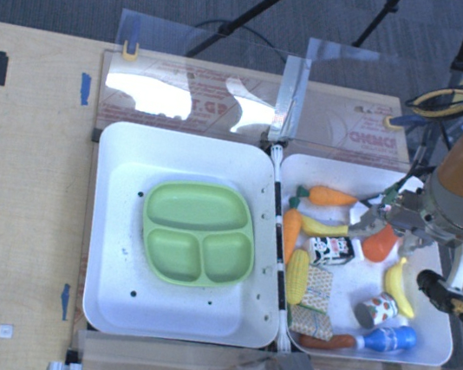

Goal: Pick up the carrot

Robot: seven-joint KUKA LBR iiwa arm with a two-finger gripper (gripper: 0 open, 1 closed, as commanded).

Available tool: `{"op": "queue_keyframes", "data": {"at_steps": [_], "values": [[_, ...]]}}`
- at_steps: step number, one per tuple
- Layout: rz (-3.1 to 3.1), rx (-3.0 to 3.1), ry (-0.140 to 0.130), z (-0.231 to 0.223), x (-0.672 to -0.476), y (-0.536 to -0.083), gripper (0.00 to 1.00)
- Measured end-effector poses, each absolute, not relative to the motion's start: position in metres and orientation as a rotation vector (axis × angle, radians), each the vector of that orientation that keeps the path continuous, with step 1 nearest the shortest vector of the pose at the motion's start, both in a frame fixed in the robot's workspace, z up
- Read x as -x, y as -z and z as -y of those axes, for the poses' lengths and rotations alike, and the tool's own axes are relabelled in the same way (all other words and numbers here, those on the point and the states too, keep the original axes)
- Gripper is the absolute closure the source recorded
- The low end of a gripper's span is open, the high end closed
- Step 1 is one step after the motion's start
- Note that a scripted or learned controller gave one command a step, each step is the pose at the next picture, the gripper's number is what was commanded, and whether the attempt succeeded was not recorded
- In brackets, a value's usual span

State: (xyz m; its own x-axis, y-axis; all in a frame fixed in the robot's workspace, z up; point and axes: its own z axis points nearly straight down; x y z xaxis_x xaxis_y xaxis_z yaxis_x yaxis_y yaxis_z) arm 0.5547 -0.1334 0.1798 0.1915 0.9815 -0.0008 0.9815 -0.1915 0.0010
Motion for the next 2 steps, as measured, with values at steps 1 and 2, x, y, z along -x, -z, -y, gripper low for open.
{"op": "queue_keyframes", "data": {"at_steps": [1,2], "values": [[-1.936,-2.473,0.001,0.097,-0.632,-0.172,0.0],[-1.964,-2.45,0.0,0.109,-0.667,-0.086,0.0]]}}
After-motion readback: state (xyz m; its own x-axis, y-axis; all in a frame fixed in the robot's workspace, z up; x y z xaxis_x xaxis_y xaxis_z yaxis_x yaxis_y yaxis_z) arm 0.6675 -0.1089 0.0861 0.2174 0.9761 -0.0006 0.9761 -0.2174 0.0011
